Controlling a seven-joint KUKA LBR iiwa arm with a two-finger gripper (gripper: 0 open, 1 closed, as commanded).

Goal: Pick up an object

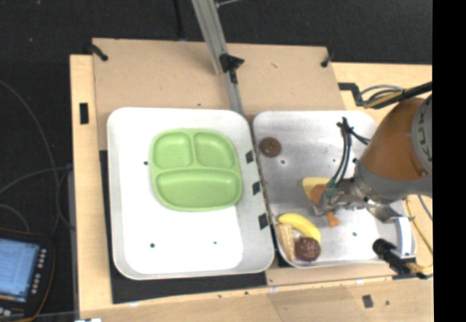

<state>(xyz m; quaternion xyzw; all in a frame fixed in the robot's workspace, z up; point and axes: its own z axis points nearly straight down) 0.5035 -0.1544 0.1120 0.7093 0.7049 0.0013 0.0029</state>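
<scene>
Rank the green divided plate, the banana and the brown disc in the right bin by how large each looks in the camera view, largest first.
1. Green divided plate, by far the largest.
2. Banana, clearly smaller.
3. Brown disc, smallest, though the gap to the banana is modest.

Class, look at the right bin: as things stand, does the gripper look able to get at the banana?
Probably yes. The banana lies uncovered near the bin's front edge, close to the gripper, though a dark round piece crowds its front side.
</scene>
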